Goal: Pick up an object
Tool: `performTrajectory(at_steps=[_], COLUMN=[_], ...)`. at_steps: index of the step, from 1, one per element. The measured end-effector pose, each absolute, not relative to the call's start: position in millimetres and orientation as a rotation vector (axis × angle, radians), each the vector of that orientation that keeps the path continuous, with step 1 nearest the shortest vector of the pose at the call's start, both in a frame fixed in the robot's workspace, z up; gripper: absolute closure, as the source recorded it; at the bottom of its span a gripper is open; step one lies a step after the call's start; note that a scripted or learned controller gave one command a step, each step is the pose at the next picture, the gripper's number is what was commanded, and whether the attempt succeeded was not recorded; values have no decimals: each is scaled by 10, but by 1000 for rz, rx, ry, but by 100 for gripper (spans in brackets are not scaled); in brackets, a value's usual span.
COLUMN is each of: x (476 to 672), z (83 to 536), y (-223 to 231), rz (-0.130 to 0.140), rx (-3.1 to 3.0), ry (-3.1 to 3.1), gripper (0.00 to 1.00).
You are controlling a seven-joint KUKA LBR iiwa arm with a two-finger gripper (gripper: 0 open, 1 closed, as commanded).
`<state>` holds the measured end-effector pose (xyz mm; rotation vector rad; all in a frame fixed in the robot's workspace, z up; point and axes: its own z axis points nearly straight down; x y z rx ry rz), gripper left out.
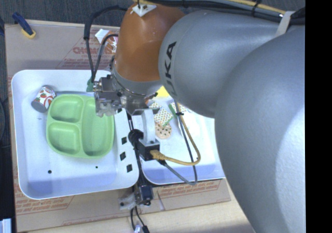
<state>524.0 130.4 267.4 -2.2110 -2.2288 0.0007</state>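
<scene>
A light green divided plate point(79, 125) lies in the left bin point(31, 175). At the plate's upper left sits a small red, white and grey object point(43, 97). My gripper point(106, 103) hangs over the plate's right edge, close to the wall between the bins, under the orange wrist band point(140, 40). In the right bin point(179, 172) a small patterned object point(163, 123) with dots lies just right of the gripper, and a yellow piece point(162, 92) peeks out from under the arm.
The grey arm covers most of the right bin and the right side of the view. Cables point(171, 159) loop down over the right bin's near part. A clamp point(139, 194) sits at the bench's front edge. Cardboard point(72, 53) lies behind the bins.
</scene>
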Motion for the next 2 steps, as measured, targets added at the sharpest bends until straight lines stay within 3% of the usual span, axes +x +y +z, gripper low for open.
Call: performTrajectory(at_steps=[1,2], x=[4910,4762], z=[2412,2793], y=[1835,2186], rz=[5,-1], rx=[-2209,-2211], ry=[-2232,-2230], gripper=[100,100])
